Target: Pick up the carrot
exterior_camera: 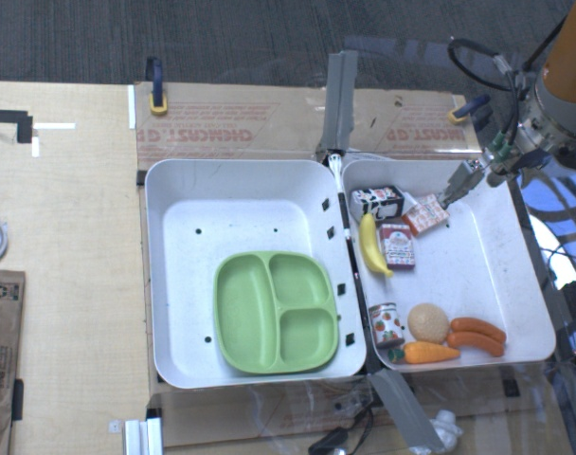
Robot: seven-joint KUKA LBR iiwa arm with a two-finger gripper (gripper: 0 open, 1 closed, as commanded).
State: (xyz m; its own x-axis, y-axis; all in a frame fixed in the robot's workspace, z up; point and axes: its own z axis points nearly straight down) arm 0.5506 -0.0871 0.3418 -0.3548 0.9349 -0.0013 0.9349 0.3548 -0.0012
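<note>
At the near edge of the right white bin (515, 254), the tapered orange carrot (430, 353) lies beside a round bun (427, 322). The gripper (456, 190) hovers far off, grip unreadable; the approach step seems barely begun, needing travel toward the carrot.

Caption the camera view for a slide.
End effector above the right bin, far from the carrot at its near edge.
</note>
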